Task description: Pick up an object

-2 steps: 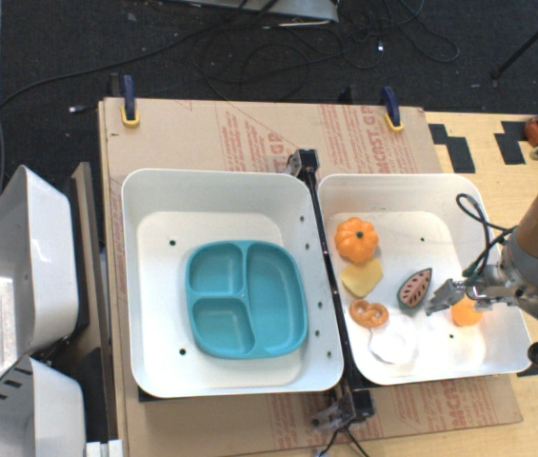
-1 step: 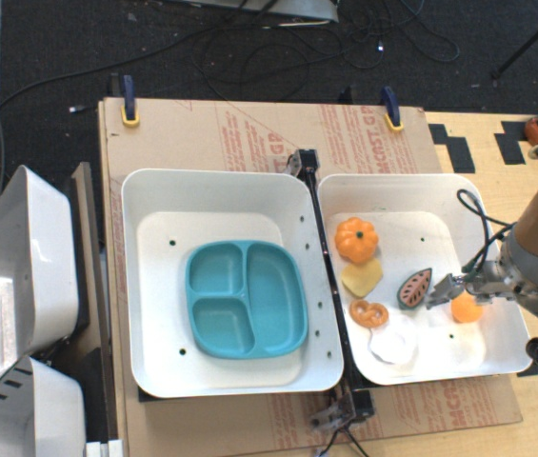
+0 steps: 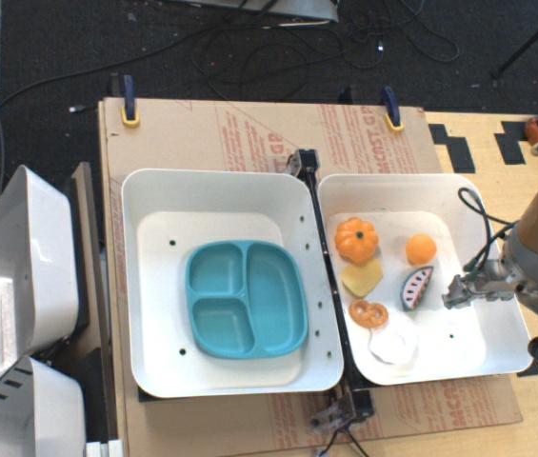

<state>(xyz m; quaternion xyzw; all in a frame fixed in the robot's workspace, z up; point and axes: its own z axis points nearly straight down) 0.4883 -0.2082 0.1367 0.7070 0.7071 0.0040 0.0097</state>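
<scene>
You're at the approach step: nothing is lifted yet. Your hand (image 3: 456,294) sits low in the right bin (image 3: 497,355); whether it's clenched or released, I cannot tell. The melon slice (image 3: 416,288) lies just beside it, leftward. Next, center over that slice.

Teal tray (image 3: 246,299) in white left bin (image 3: 145,255); right of it, orange pumpkin (image 3: 356,240) (green stem), orange ball (image 3: 421,248), yellow wedge (image 3: 362,278).
</scene>
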